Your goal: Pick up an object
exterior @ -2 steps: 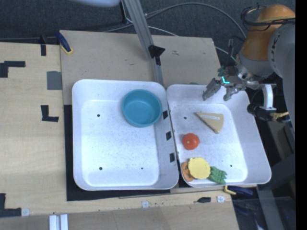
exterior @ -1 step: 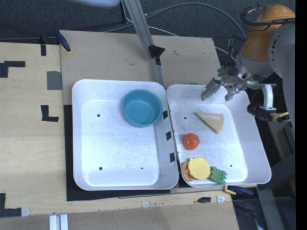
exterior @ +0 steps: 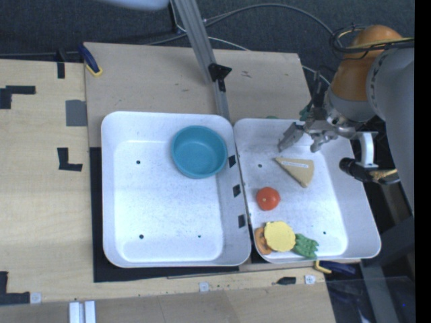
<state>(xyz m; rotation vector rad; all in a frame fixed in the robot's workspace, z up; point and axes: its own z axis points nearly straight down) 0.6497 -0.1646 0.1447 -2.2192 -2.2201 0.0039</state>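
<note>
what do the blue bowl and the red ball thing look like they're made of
Blue bowl: probably plastic, matte; even colour, smooth thick rim, no glints. Red ball thing: looks like a toy tomato, likely plastic or rubber, slightly glossy with a faint highlight on top. Too small to be sure.

Arm point(exterior: 367, 79) reaches in from right, gripper point(exterior: 301, 140) angled down, fingers spread

We find no readable text, label, brand, number or sign anywhere in the camera view. The desk point(exterior: 155, 79) carries black tape marks, but these form no letters. The two white bins point(exterior: 121, 180) point(exterior: 350, 227) and the blue bowl point(exterior: 199, 151) bear no print that we can make out.
</note>
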